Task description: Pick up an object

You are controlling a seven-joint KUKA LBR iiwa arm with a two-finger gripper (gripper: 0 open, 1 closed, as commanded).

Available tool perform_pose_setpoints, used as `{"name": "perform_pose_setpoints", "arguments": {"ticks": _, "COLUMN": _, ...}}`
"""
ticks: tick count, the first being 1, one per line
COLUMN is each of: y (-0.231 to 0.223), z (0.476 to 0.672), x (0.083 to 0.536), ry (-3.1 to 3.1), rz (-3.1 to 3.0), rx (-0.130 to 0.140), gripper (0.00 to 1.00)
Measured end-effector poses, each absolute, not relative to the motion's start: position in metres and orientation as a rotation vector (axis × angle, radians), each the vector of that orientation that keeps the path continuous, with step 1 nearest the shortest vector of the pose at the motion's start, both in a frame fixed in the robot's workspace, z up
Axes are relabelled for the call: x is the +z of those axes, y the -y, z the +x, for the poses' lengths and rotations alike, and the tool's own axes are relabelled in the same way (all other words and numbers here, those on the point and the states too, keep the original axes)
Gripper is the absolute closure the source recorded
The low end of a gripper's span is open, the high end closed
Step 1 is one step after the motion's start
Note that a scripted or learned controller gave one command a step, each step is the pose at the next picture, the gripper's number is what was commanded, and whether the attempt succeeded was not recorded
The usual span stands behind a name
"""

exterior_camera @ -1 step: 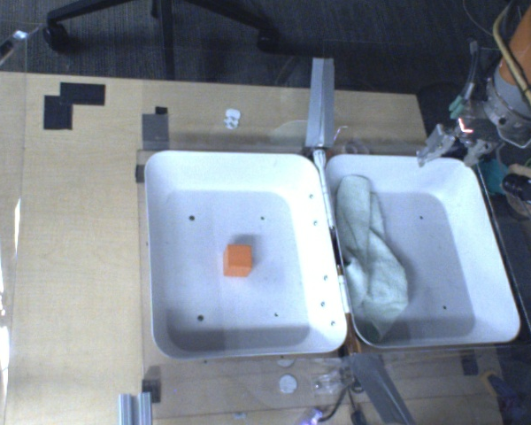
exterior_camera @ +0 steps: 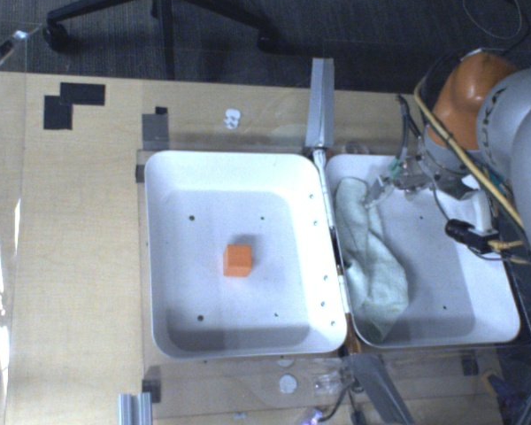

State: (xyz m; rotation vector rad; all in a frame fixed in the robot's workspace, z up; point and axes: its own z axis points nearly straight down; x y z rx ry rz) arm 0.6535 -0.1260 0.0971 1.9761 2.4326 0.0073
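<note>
An orange cube point(exterior_camera: 238, 260) lies near the middle of the left bin point(exterior_camera: 173, 237). A pale crumpled cloth point(exterior_camera: 369, 253) stretches along the left side of the right bin point(exterior_camera: 465, 299), from its far end towards its near end. My gripper point(exterior_camera: 395, 182) hangs low over the far part of the right bin, at the cloth's upper end. It looks to be touching or just above the cloth there. The arm's grey body and orange band point(exterior_camera: 465, 91) rise behind it at the right.
A metal post point(exterior_camera: 320, 104) stands at the far end of the divider between the bins. Black cables point(exterior_camera: 473, 233) trail from the arm over the right bin's right side. Black tape marks point(exterior_camera: 71, 103) sit on the wooden bench at the far left.
</note>
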Motion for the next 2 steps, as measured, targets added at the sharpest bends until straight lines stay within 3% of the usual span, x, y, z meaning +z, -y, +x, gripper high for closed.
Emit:
{"name": "perform_pose_setpoints", "arguments": {"ticks": 1, "y": 0.125, "z": 0.656, "x": 0.109, "ry": -2.431, "rz": 1.969, "rx": 0.014, "gripper": 1.0}}
{"name": "perform_pose_setpoints", "arguments": {"ticks": 2, "y": 0.089, "z": 0.671, "x": 0.194, "ry": -2.494, "rz": 1.898, "rx": 0.007, "gripper": 1.0}}
